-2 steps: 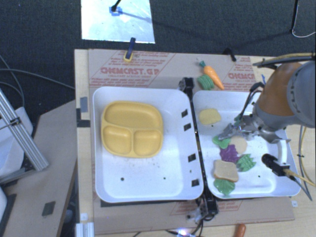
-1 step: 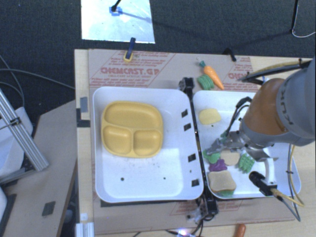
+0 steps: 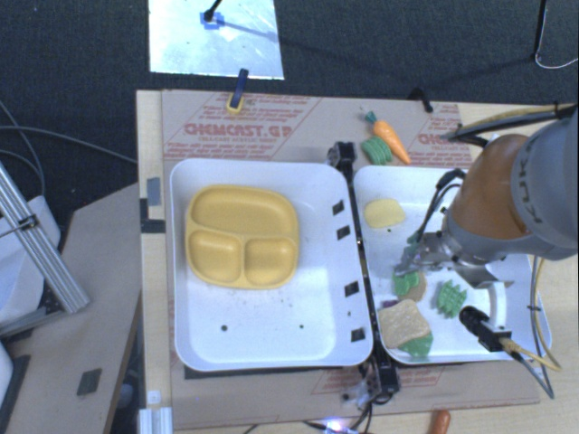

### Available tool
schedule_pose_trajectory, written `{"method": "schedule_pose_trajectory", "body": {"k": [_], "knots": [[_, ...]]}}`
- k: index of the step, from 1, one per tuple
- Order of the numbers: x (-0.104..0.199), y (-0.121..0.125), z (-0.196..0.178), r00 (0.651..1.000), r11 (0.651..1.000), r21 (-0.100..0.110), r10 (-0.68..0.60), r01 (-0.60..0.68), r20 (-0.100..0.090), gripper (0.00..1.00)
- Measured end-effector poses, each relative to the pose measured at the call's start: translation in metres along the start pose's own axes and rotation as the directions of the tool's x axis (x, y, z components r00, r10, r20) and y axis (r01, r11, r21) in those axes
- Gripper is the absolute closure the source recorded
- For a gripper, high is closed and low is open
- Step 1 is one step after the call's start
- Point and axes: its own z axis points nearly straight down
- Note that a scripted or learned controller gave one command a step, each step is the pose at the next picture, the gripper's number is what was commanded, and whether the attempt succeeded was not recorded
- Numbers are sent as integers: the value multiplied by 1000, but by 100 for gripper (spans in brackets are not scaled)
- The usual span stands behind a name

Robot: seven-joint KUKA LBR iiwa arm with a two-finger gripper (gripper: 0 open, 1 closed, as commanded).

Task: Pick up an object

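Observation:
My gripper [image 3: 412,259] reaches down into the right bin [image 3: 507,351], its tip just above a small green-and-tan food piece [image 3: 410,286]. Below that lies a tan bread-like slice with a green edge [image 3: 405,326]. A green leafy toy [image 3: 450,297] sits to the right of the small piece. A pale yellow round piece [image 3: 384,212] rests near the bin's far left corner. The arm's grey body and orange band [image 3: 493,193] cover the bin's right side. Nothing shows between the fingers.
The left bin [image 3: 181,333] holds a yellow three-compartment tray [image 3: 242,235]. A toy carrot [image 3: 390,137] and a green toy [image 3: 376,151] lie on the cardboard behind the right bin. A divider with black clips [image 3: 353,242] separates the bins.

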Motion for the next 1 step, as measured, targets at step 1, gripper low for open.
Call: {"method": "schedule_pose_trajectory", "body": {"k": [1], "knots": [[67, 62, -102, 1000, 1000, 7, -10, 10, -3, 100]]}}
